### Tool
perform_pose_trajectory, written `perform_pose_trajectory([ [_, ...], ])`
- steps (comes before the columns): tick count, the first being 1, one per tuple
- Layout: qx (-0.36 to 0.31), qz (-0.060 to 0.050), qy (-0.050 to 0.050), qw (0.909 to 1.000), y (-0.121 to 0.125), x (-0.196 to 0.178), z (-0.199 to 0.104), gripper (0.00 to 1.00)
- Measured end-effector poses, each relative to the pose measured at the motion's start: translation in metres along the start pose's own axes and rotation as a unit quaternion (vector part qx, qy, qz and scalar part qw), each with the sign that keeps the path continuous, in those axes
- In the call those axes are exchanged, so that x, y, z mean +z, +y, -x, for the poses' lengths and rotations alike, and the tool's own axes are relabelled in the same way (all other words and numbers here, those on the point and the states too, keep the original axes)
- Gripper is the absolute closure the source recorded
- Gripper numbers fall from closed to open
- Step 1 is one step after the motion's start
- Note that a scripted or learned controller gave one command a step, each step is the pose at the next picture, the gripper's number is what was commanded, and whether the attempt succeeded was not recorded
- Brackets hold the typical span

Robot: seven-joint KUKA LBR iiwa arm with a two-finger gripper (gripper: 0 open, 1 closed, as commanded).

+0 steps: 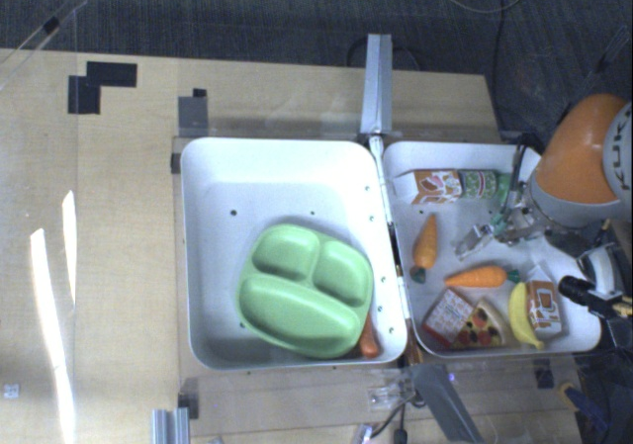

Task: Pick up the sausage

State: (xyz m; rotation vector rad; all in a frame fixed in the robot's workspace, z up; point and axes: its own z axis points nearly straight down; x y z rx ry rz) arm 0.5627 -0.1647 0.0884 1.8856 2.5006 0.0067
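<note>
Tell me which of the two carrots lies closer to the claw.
The carrot lying crosswise, just below the claw; the other carrot stands lengthwise by the bin's left wall.

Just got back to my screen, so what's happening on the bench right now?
The grey arm with the orange band reaches in from the right over the right white bin. Its hand hangs low among the toy food, between the green-and-white packet and two orange carrots. Nothing shows between its fingers. The left white bin holds a green divided plate, with a small reddish-orange sausage-like piece at its right edge.
</note>
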Motion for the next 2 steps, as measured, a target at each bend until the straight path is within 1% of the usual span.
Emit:
perform_pose_trajectory([
  [1,0.024,-0.002,0.002,0.9997,-0.045,-0.023,-0.03,0.0],
  [2,0.08,-0.002,0.001,0.9968,-0.032,-0.049,-0.041,0.0],
])
